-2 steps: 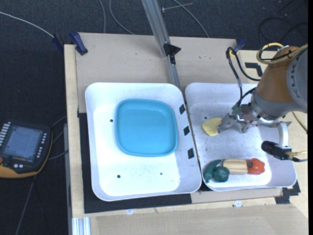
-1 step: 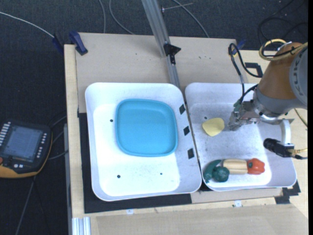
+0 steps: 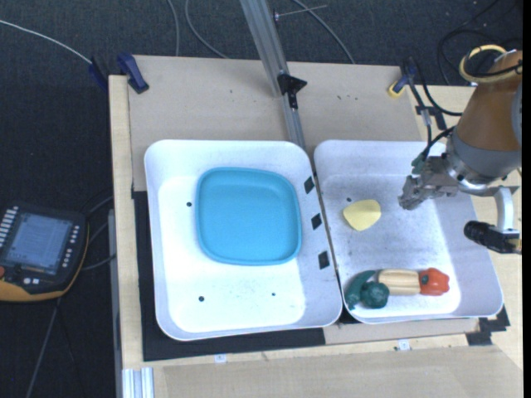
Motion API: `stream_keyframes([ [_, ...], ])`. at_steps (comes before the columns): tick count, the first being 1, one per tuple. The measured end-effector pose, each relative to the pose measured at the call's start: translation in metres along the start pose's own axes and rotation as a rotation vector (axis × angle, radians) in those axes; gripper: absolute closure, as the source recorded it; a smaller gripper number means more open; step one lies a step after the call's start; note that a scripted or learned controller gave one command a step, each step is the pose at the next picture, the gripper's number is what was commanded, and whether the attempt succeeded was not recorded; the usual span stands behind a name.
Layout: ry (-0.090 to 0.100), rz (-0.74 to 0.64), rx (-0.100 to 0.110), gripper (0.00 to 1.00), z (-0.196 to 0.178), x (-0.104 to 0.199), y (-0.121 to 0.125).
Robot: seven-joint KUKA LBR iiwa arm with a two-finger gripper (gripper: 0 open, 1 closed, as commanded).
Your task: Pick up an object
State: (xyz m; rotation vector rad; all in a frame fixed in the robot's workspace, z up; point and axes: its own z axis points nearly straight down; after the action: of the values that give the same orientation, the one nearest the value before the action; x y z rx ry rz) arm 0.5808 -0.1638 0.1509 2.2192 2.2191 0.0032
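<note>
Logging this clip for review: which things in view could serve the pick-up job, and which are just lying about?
Part of the job:
- gripper, over the right bin
- yellow piece
- green item
- tan piece
- red piece

Lying about:
- blue tray in the left bin
- handheld pendant beside the bench
- blue clamps

Arm (image 3: 491,123) cut off at right edge; bench (image 3: 249,371) cropped at bottom

bins (image 3: 166,172): glossy white plastic | plate (image 3: 248,215): smooth blue plastic | bench (image 3: 207,98): matt wood
</note>
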Motion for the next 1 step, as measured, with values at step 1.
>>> stream_keyframes([
  [1,0.000,-0.001,-0.001,1.00,-0.0476,0.0052,-0.0057],
])
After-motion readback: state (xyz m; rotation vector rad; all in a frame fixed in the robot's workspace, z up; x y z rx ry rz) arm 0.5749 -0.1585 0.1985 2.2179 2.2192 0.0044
